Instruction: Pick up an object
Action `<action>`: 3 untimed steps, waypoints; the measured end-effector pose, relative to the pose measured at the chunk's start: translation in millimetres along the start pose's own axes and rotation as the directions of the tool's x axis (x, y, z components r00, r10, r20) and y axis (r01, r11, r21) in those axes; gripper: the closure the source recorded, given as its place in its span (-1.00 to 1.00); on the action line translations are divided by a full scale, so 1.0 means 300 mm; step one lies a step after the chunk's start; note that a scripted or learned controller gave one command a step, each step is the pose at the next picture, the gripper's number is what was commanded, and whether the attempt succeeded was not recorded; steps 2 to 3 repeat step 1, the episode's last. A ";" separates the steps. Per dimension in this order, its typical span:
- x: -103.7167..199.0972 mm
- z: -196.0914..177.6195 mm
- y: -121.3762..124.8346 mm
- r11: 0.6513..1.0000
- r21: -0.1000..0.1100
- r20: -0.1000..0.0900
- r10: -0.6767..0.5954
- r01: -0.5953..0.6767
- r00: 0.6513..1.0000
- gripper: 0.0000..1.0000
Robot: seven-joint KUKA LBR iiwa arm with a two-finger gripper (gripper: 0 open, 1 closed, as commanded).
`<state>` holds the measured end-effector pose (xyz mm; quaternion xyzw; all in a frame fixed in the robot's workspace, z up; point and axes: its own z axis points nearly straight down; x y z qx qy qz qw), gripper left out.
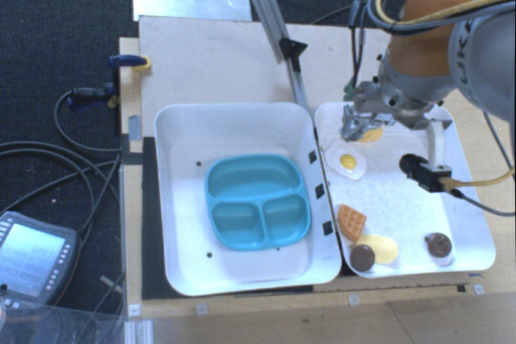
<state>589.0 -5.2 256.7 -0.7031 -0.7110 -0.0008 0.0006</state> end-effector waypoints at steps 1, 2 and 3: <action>0.194 -0.006 0.000 1.000 -0.002 0.000 0.000 0.000 1.000 1.00; 0.194 -0.006 0.000 1.000 -0.002 0.000 0.000 0.000 1.000 1.00; 0.194 -0.006 0.000 1.000 -0.002 0.000 0.000 0.000 1.000 1.00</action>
